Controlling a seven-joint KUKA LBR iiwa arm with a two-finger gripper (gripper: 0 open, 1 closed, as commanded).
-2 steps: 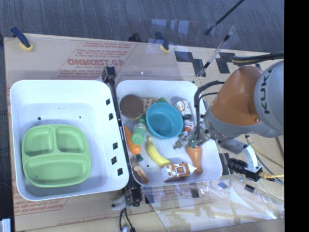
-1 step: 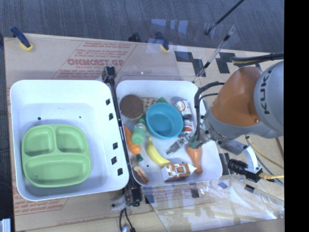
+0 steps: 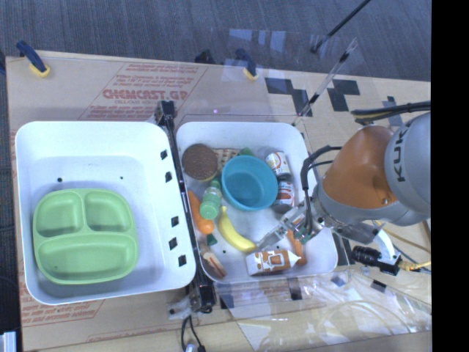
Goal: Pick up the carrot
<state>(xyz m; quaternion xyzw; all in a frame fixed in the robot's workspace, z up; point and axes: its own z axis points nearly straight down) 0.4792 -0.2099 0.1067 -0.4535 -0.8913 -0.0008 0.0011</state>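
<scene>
Carrot (image 3: 196, 213) is lying ungrabbed at nine o'clock in the right bin (image 3: 220, 129), while the gripper (image 3: 293, 229) is working at four o'clock, jaw state indeterminable; pickup outstanding.

You've got a bench (image 3: 66, 79) covered in brown printed paper, two white bins sitting on it side by side: left bin (image 3: 44, 141), right bin (image 3: 220, 132). Blue clamps (image 3: 33, 59) grip its far edge.
</scene>
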